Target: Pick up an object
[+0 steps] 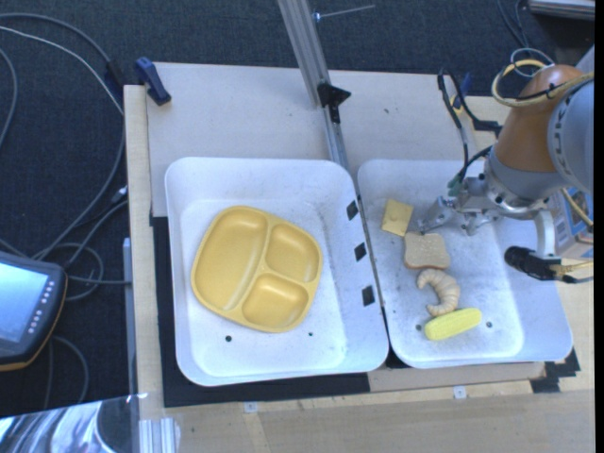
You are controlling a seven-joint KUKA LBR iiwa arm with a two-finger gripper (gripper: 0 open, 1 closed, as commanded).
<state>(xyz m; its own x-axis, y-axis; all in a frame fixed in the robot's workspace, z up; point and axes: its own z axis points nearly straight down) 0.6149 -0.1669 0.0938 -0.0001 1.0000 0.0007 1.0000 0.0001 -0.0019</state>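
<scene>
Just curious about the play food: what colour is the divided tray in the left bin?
Yellow: the divided tray shows plainly in the camera view.

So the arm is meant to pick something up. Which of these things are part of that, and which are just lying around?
Part of the job, all in the right bin:
tool
cheese piece
bread slice
shrimp
corn cob

Just lying about:
yellow divided tray in the left bin
blue clamp
cables
</scene>
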